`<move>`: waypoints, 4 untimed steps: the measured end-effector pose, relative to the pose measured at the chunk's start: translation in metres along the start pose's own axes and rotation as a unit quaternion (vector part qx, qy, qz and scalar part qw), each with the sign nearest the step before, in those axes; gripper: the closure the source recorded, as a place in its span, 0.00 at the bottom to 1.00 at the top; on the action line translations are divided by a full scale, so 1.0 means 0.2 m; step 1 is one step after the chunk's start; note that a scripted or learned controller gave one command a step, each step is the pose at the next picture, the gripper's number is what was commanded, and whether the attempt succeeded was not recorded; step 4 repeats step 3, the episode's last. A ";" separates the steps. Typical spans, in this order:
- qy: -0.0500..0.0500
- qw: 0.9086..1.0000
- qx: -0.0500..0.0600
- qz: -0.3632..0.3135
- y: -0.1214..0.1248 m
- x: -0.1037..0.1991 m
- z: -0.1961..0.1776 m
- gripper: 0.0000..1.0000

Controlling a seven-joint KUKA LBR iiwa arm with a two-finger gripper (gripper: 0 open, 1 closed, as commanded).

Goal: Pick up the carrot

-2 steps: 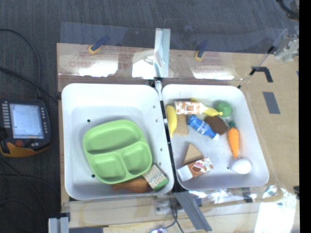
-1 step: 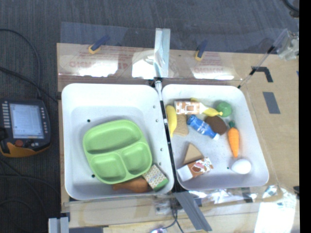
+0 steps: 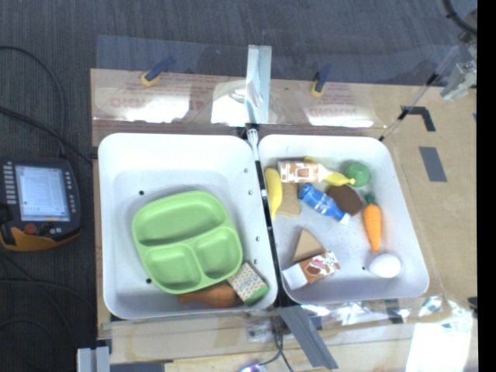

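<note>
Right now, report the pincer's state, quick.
Pincer: nothing to report from this view. Carrot lies loose in the right bin, beside the white egg.

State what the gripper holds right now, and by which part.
Nothing is held. The carrot lies loose in the right bin, between a brown item and a white egg.
</note>
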State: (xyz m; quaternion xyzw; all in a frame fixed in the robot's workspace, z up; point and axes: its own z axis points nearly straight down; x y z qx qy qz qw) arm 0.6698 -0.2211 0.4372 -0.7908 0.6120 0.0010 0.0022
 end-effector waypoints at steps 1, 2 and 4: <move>-0.001 0.998 -0.003 -0.070 -0.01 -0.04 0.36 1.00; -0.002 0.998 0.001 -0.069 -0.02 -0.04 0.29 1.00; -0.004 0.998 0.003 -0.068 -0.02 -0.05 0.25 1.00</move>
